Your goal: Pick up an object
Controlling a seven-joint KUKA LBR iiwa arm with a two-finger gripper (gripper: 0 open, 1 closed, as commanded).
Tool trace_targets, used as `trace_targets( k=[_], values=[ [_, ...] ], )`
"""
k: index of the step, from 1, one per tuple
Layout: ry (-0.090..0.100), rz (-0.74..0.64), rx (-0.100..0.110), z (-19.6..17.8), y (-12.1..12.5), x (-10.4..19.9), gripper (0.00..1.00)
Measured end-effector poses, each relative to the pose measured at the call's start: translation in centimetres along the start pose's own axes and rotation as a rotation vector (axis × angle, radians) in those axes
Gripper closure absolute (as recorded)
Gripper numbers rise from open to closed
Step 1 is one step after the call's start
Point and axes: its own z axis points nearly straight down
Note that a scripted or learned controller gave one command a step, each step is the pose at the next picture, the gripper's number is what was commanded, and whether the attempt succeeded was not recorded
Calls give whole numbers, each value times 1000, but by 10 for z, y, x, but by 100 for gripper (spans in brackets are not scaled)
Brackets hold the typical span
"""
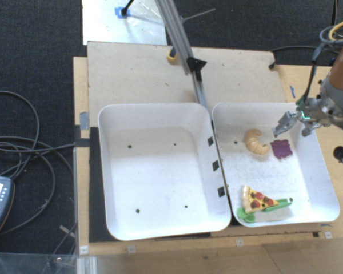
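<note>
Gripper (293, 125) hangs over the far right part of the right bin (326, 196), fingers spread apart w/ nothing between them. Purple piece (281, 149) lies just below & a bit left of the fingertips, on the bin floor; croissant (256, 141) sits just left of it, close but apart. Pizza slice (258, 199) on a green spatula (268, 208) is near the bin's front edge, well apart from the gripper. Left bin (111, 170) sits beside it, walls touching
</note>
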Motion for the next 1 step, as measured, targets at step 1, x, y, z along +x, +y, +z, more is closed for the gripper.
trace_targets(
  k=[1],
  values=[
    [-1,0,-4,-2,1,0,0]
  ],
)
